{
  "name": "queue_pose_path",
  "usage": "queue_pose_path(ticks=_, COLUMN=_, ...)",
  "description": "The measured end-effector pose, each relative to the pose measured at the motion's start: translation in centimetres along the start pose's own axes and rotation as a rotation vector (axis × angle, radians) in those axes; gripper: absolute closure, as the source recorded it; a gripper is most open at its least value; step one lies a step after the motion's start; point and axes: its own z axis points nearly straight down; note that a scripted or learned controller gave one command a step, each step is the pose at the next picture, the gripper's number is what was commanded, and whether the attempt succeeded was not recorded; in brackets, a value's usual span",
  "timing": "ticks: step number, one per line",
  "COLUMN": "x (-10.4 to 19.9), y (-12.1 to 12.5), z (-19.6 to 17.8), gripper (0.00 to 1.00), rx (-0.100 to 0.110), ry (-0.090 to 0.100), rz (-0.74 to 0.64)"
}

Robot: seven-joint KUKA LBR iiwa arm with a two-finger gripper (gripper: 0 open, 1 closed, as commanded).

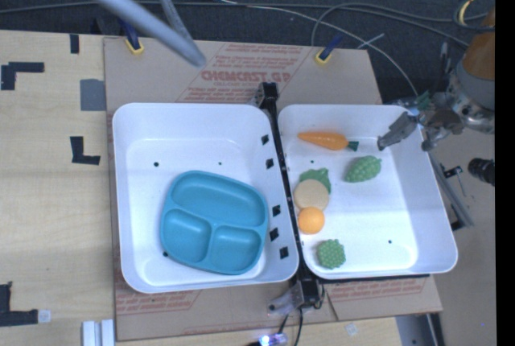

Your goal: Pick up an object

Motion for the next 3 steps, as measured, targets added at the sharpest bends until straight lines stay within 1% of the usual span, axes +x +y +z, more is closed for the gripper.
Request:
queue_pose_path(ticks=1, x=0.1, y=0.2, z=-0.8, gripper=0.0, rx=-0.013, ry=-0.003, rz=-0.004)
queue_pose_path(ticks=2, x=0.7, y=0.1, z=5.4, gripper=0.0, rx=-0.009, ry=-0.003, rz=-0.004)
queue_pose_path(ticks=3, x=1.5, y=0.2, z=10.0, gripper=0.0, rx=-0.008, ry=-0.002, rz=-0.005)
